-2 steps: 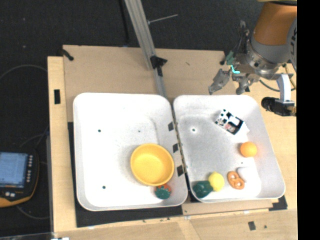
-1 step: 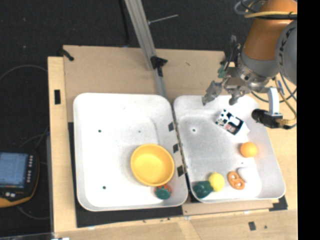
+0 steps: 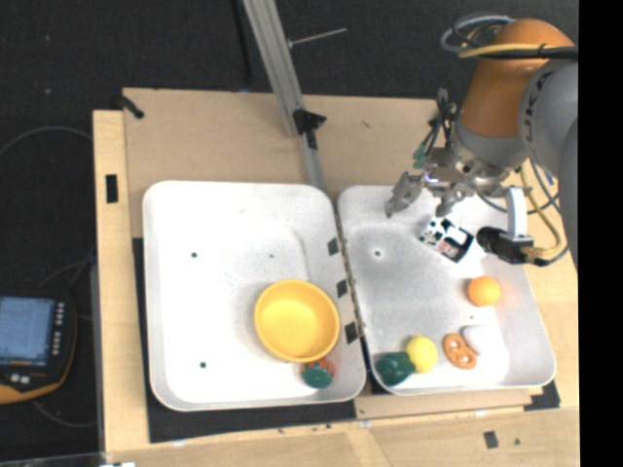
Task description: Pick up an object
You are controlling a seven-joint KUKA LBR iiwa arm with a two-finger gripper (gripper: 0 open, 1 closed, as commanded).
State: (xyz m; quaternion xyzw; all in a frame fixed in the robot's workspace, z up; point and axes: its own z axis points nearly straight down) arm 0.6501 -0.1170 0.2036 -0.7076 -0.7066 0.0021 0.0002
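The gripper [image 3: 425, 195] is hovering over the far edge of the right bin [image 3: 389, 280], its 2 fingers spread apart with nothing between them, so the arm appears to be in the approach step, before any grasp. A small black-and-white object [image 3: 446, 237] is lying just beside it, near the bin's far right corner; an orange ball [image 3: 483, 291] is resting by the right edge, and a yellow ball [image 3: 421, 353], a green piece [image 3: 394, 366] and an orange ring-shaped piece [image 3: 459, 350] are lining the near edge. The next move likely calls for centring over 1 object and descending.
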